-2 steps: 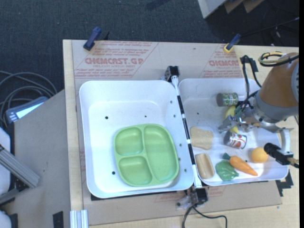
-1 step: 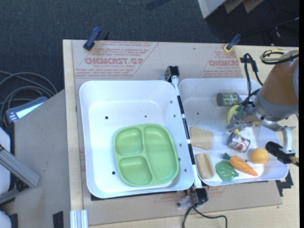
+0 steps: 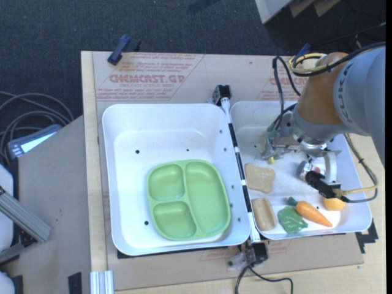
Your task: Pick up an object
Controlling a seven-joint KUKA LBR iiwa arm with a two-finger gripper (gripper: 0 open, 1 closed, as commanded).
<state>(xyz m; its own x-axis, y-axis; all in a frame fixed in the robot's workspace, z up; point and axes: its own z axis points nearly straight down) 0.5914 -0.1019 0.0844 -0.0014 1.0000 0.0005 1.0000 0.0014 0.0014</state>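
The arm (image 3: 343, 87) is leaning in from the right and covering much of the right bin (image 3: 245, 112), so its far right corner is sitting hidden under the grey body and the orange band. The gripper (image 3: 294, 149) is hanging low over the upper middle of that bin, but the wrist is blocking it from above and I cannot tell how the jaws are standing or whether anything is between them. A black fitting (image 3: 320, 182) is sticking out just below the wrist, and beside it a small orange-yellow piece (image 3: 334, 204) is peeking out, perhaps another toy food, too blurred to name. Along the near side of the bin the loose things are lying in the open: a pale bread slice (image 3: 260, 178) near the divider, a tan bun-like roll (image 3: 264, 214) below it by the near rim, a green leafy piece (image 3: 291, 220) to its right, and a carrot (image 3: 313, 213) touching that leaf and pointing at the near right corner. These are crowding the near edge, with bare white floor showing between the bread and the gripper. In the left bin (image 3: 122, 133) a green divided tray (image 3: 187, 199) is lying flat toward the near right, leaving open floor along the far and left walls.
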